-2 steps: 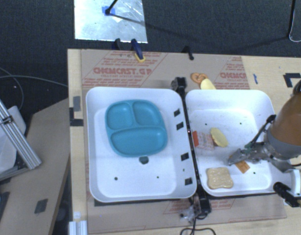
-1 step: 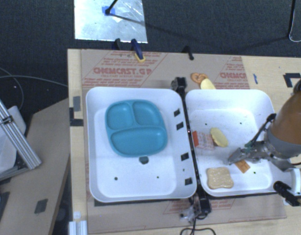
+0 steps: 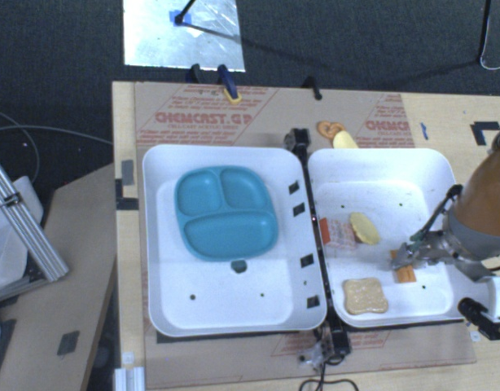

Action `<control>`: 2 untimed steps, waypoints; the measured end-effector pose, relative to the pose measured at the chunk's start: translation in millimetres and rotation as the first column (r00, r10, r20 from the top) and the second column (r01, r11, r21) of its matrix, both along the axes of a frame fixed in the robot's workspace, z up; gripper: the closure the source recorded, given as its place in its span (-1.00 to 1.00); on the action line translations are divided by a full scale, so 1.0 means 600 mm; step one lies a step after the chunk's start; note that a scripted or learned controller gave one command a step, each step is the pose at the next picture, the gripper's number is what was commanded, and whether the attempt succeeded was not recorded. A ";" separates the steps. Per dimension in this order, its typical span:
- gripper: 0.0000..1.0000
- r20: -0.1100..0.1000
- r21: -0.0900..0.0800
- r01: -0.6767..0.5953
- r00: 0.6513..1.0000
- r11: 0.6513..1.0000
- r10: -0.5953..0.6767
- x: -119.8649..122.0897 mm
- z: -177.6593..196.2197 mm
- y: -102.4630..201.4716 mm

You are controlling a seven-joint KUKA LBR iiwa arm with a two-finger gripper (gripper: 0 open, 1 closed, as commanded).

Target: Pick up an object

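My gripper point(image 3: 402, 258) is low in the right bin point(image 3: 380, 165), near its right side, reaching in from the right. A small orange piece point(image 3: 405, 274) lies just under and in front of the fingertips; whether it is gripped is unclear. A yellow, potato-like piece point(image 3: 365, 228) lies to the left of the gripper. A slice of toast point(image 3: 365, 296) rests near the bin's front wall. A reddish, bacon-like strip point(image 3: 338, 233) lies by the bin's left wall.
The left bin point(image 3: 164, 300) holds a blue divided plate point(image 3: 226, 211) and a small dark object point(image 3: 239, 265). Beyond the bins, a pretzel point(image 3: 329, 128) and a yellow piece point(image 3: 344, 140) lie on the cardboard. Black clips line the divider between the bins.
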State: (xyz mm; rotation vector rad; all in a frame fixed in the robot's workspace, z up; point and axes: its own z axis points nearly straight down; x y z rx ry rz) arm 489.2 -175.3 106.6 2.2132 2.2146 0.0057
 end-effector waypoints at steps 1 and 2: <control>1.00 0.002 0.004 -0.009 1.000 1.000 0.009 0.038 0.144 0.063; 1.00 -0.006 0.007 -0.011 1.000 1.000 0.011 0.069 0.159 0.172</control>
